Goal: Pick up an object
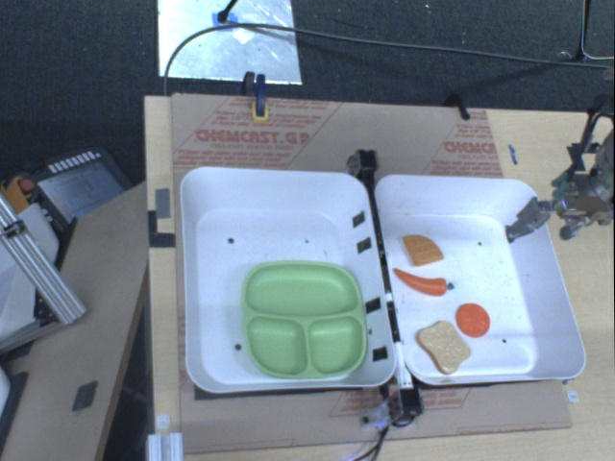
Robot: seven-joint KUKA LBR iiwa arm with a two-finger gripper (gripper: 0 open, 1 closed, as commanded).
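Brown board printed with red lettering (pixel 252 134) covers the bench under two shallow white bins, set side by side and touching along a black-clipped seam. Taking that seam as the landmark: the left bin (pixel 207 221) lies to its left and carries one green divided plate (pixel 304 317) with three compartments, sitting in the near half of the bin and close against the seam. The right bin (pixel 538 286) lies to the seam's right and carries four food pieces. Nearest the seam come one long red chili pepper (pixel 421 282) and, just behind it, one tan-orange chunk (pixel 422 250). One slice of toast (pixel 443 346) lies toward the near edge, a little right of the seam, and one round orange-red slice (pixel 472 320) sits just beside the toast, farther from the seam. None of the four touches another.

Well to the right of the seam, the gripper (pixel 538 215) hangs over the right bin's far right rim, apart from all four pieces. Whether its claw is spread or closed cannot be told; nothing is seen in it.
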